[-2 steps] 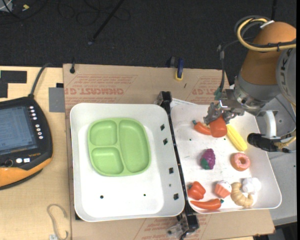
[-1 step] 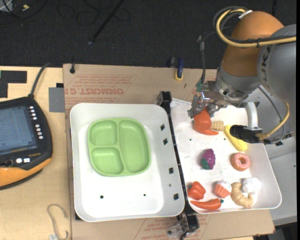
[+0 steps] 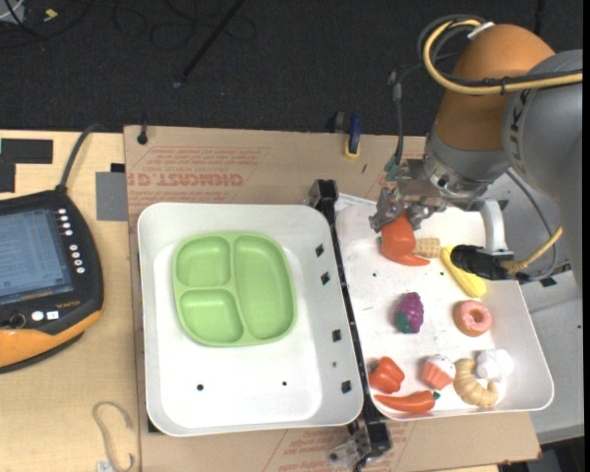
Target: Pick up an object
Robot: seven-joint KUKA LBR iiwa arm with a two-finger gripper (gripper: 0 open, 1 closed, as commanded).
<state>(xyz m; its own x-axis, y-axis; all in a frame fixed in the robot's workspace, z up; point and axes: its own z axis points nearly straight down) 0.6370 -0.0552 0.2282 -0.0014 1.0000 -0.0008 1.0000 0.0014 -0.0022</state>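
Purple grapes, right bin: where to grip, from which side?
Grip the grapes across the bulging middle, coming straight down from above. They sit alone on the bin floor, with open space on their left and right for the fingers; the donut is well to the right.

— What is the bench carrying by count?
— Two white bins: the left bin and the right bin. One green divided tray is lying in the left.
— And the right?
— One orange piece, one banana, one purple piece, one doughnut, one croissant, one cupcake, two red-orange pieces and at the near edge.
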